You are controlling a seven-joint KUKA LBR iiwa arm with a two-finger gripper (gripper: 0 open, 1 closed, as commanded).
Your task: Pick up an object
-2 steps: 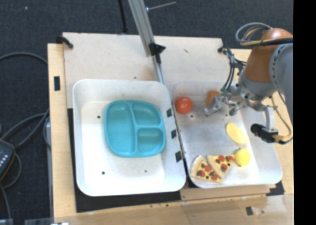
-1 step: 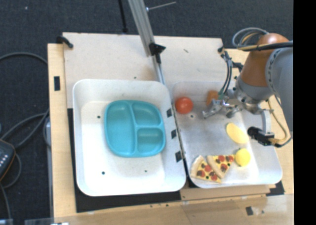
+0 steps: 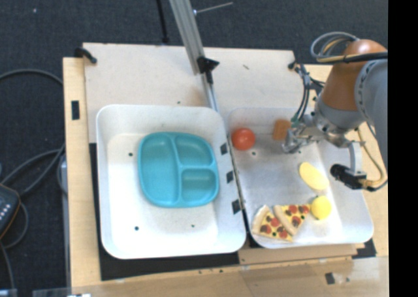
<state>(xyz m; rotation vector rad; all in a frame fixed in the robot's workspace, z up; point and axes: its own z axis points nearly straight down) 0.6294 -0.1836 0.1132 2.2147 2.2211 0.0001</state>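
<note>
The pale surface (image 3: pixel 157 74) stands on dark carpet (image 3: pixel 65 8). The claw (image 3: pixel 292 143) hangs in the right bin (image 3: pixel 346 224) beside a brown block (image 3: pixel 281 129); open or closed, I cannot tell.

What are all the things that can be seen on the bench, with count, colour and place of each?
bins: two, white, side by side on the bench
divided plate: one, light blue, in the left bin
tomato: one, red, right bin, far left corner
block: one, orange-brown, right bin, beside the gripper
pizza slices: two, yellow with red spots, right bin, near edge
lemon: one, yellow, right of the pizza
oval piece: one, pale yellow, right bin, above the lemon
arm: one, grey and orange, from the right
gripper: one, low over the right bin
</note>
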